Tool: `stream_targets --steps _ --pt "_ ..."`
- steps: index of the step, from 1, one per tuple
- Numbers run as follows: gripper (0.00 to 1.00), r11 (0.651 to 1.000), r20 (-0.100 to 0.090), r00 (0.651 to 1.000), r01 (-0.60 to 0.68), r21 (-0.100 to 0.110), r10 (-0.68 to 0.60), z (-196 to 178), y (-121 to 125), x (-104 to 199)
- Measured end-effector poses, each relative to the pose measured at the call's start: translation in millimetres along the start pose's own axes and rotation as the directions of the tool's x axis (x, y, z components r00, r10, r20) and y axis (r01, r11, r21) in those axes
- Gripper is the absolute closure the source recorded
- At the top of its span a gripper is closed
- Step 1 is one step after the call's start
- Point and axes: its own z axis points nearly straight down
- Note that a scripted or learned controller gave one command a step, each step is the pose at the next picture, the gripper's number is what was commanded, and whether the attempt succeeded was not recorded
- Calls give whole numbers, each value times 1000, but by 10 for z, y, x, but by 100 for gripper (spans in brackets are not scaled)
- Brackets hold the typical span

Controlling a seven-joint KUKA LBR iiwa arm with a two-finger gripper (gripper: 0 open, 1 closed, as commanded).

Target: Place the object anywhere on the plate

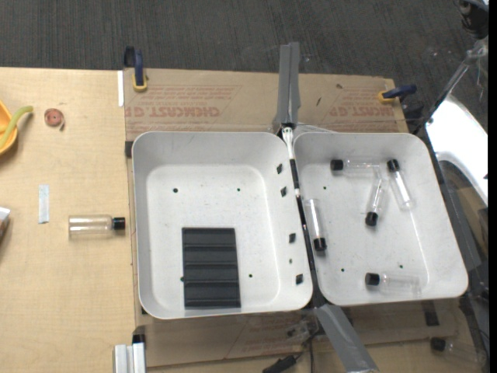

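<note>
Wooden bench (pixel 62 286) carries two white bins: left bin (pixel 155 162) has black ridged plate (pixel 210 268) near front; right bin (pixel 435 208) has five clear black-capped tubes (pixel 377 200) scattered. Spare bottle (pixel 96 224) lies on bench at left.

You get only a cut-off slice of the orange bowl (pixel 6 130) at the picture's left edge, far left of the left white bin (pixel 140 208); the clear vials' (pixel 380 189) contents are too small to tell.

Left bin (pixel 155 162) holds a black ribbed plate (pixel 210 268) near its front edge. Right bin (pixel 435 208) holds five clear vials (pixel 376 198) with black caps — scattered, two crossing. Another vial (pixel 96 224) lies on the bench (pixel 62 286).
</note>
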Motion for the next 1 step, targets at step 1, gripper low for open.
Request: stream_targets --steps 1 --pt "0 1000 1 1000 -1 1 1 -3 252 -510"
